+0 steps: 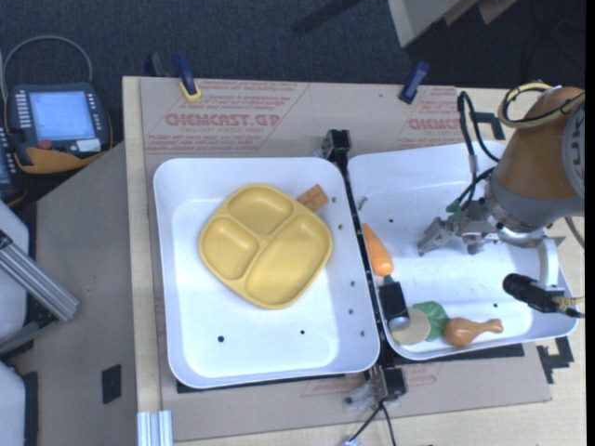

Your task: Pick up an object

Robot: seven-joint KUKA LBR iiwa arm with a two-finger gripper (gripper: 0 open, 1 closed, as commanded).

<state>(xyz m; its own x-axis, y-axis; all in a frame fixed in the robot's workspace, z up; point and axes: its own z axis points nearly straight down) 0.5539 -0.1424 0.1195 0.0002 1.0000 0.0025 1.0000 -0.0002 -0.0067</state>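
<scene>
My gripper [457, 238] hangs over the bare middle of the right bin [437, 179], open with nothing between its fingers. An orange carrot [376, 249] lies by that bin's left wall, to the gripper's left. Along the front of the bin sit a black block [391, 298], a green piece [431, 312], a tan round piece [414, 328] and a tan drumstick [472, 328]. All of these lie apart from the gripper.
The left bin [186, 277] holds a yellow divided plate [266, 245] with a small brown block [312, 197] at its far edge. A black cable end [530, 292] hangs by the arm at the right bin's right side.
</scene>
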